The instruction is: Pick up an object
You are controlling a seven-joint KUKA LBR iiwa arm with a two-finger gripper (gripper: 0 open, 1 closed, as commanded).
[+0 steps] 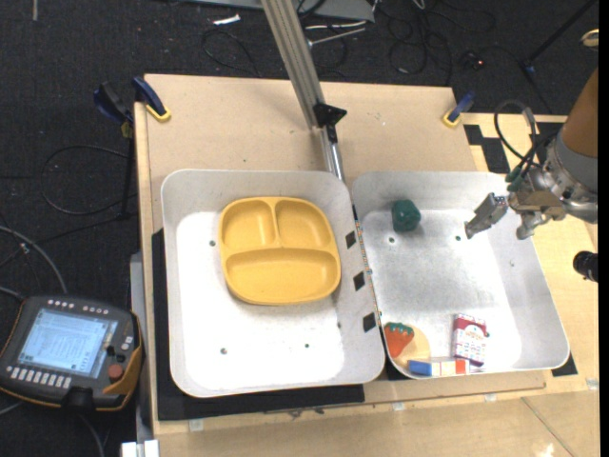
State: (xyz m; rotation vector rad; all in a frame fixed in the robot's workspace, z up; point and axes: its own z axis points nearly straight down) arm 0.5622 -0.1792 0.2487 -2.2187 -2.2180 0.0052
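The right bin (pixel 495 284) holds a dark green rounded object (pixel 406 215) near its back left. Along its front edge lie an orange strawberry-like toy (pixel 399 338), a small blue and white piece (pixel 430 367) and a red and white packet (pixel 470 340). My gripper (pixel 506 219) hangs over the bin's back right part, its two fingers (pixel 484 214) spread apart with nothing between them. It is to the right of the green object and well apart from it.
A yellow divided plate (pixel 280 249) lies in the left bin (pixel 190 284). A metal pole (pixel 297 50) slants up from between the bins. A teach pendant (pixel 67 348) sits off the bench at the lower left.
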